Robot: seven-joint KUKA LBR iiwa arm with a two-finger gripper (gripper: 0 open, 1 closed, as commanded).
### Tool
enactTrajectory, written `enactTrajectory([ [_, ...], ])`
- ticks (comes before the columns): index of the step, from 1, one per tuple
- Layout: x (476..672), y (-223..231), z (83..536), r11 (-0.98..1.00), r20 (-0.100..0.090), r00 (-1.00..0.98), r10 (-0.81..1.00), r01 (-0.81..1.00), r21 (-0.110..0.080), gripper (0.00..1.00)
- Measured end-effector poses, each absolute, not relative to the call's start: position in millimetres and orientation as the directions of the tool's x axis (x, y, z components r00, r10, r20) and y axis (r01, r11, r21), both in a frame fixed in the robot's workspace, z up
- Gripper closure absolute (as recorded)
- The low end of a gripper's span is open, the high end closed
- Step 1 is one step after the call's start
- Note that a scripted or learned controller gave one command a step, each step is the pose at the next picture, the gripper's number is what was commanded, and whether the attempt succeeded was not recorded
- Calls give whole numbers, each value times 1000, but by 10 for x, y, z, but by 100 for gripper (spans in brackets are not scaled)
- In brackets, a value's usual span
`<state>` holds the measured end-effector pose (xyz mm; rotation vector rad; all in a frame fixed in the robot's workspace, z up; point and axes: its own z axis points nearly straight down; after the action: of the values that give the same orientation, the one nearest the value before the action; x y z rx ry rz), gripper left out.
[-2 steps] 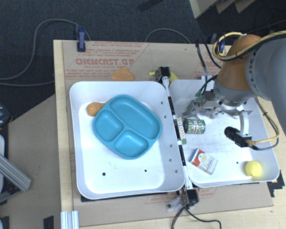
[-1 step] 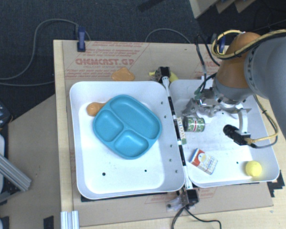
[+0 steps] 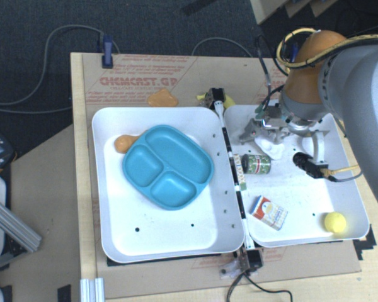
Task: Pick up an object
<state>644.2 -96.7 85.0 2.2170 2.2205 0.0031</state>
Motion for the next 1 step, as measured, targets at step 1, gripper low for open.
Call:
enactTrajectory([
  [1, 6445, -977, 978, 2, -4, -2, 1000, 1000, 6, 100],
])
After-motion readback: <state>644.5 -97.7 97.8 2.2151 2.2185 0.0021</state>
